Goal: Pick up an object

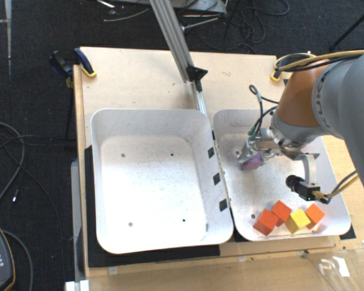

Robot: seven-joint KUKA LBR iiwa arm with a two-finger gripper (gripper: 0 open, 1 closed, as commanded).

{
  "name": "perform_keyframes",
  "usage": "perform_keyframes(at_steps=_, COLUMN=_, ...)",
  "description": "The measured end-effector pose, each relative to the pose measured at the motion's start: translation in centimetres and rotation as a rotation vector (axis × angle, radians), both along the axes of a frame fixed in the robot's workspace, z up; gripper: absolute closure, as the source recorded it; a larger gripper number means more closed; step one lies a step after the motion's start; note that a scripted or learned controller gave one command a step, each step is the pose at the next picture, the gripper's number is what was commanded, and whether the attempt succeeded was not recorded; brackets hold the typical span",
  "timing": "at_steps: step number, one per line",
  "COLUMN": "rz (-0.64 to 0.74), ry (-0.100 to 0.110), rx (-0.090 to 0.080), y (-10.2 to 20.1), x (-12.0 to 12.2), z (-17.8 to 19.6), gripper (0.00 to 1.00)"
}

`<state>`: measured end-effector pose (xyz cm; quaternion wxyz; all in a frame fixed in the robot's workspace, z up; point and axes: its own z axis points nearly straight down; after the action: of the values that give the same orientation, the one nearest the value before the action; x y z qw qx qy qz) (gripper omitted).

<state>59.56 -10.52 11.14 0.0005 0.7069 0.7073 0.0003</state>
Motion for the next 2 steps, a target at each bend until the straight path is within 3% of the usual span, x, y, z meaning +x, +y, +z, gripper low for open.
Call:
perform_keyframes(at_steps=1, rz=-0.001, ry=0.001, rx=0.0, y=0.0, x=-0.02, z=-0.04, gripper=0.0)
perform_keyframes(at_steps=2, rz=-0.001, ry=-0.001, rx=0.0, y=0.01, x=0.02, z=0.95, gripper=1.0)
